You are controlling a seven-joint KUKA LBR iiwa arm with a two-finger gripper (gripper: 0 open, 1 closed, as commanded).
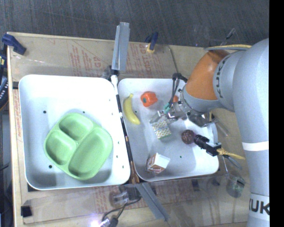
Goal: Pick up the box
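- Reaching in from the right, the grey arm (246, 79) bends over the right bin (199, 167), with its orange band above the bin's far right corner.
- The pincer (164, 115) hangs low over the middle of that bin; I cannot tell whether it is apart or together.
- A small patterned box (162, 130) lies tilted just in front of the pincer tip, very close to it. Whether the two touch is unclear, and nothing shows it gripped.
- A second box, white and brown (157, 163), sits near the bin's front wall, well apart from the pincer.
- A banana (130, 110) lies along the right bin's left wall, and an orange-red object (149, 98) sits just beside it, towards the back.
- A dark brown round thing (188, 136) rests to the right of the patterned box.
- The left bin (38, 93) holds a green divided plate (79, 145), lying flat in its front half.
- Both bins stand side by side on the bench (61, 51), and a blue clamp (13, 42) grips its far left corner.
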